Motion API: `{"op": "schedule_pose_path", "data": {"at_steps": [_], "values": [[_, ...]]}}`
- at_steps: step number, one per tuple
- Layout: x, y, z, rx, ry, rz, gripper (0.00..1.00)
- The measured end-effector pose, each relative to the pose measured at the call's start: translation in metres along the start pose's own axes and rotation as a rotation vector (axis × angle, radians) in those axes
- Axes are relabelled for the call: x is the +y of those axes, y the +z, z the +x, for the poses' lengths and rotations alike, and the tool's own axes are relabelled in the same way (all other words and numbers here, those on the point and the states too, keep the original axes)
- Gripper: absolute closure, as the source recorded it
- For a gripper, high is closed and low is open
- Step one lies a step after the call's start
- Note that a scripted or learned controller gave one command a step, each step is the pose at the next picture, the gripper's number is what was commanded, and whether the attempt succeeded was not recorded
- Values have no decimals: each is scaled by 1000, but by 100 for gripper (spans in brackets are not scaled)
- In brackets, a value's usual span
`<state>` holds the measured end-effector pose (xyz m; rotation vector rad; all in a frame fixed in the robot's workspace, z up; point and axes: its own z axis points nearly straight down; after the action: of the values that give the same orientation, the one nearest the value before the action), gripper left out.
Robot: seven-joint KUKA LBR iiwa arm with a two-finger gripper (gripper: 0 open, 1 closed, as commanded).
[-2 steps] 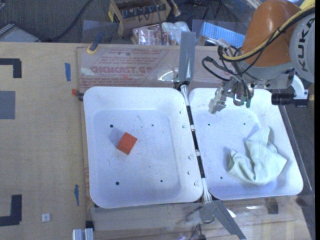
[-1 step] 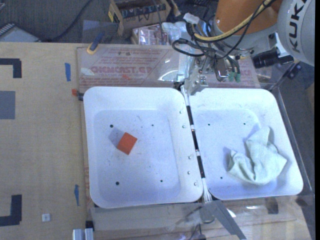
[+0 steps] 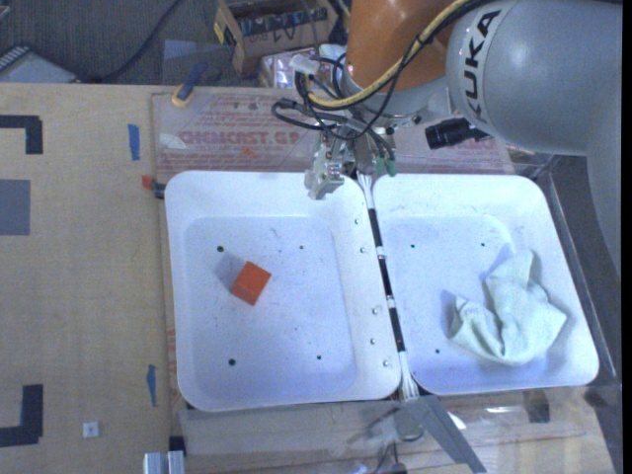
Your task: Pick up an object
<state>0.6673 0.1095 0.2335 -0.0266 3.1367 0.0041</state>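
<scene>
Camera view, looking down at a slant: you are seeing the grey KUKA arm (image 3: 533, 67) reaching in from the upper right of the frame, its orange band showing at the top centre. Its gripper (image 3: 326, 178) is hanging over the upper rim of the left bin (image 3: 197, 205), close to the seam where the two white bins are meeting. From this angle you cannot tell how the gripper is set, since the pale tip is blurring into the white rim beneath it, and nothing is showing in its grasp. Black and yellow cables (image 3: 336, 97) are looping around the wrist just above it.

An orange block (image 3: 251, 282) is lying on the floor of the left bin, left of that bin's centre and well apart from the gripper, casting a small shadow to its upper left. A crumpled pale cloth (image 3: 509, 309) is sitting in the right bin (image 3: 434, 215), toward its lower right corner, touching or nearly touching the bin's right wall.

Both bins are resting on a light wooden bench (image 3: 79, 294), where strips of blue tape (image 3: 133, 142) and black markings are showing along the left of the frame. A cardboard box (image 3: 272, 23) is standing beyond the bins at the top of the frame.
</scene>
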Motion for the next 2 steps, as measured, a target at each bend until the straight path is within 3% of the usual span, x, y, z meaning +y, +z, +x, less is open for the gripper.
{"op": "schedule_pose_path", "data": {"at_steps": [1, 2], "values": [[81, -4, -2, -7, -105, -2, 100], [81, -4, -2, -7, -104, -2, 0]]}}
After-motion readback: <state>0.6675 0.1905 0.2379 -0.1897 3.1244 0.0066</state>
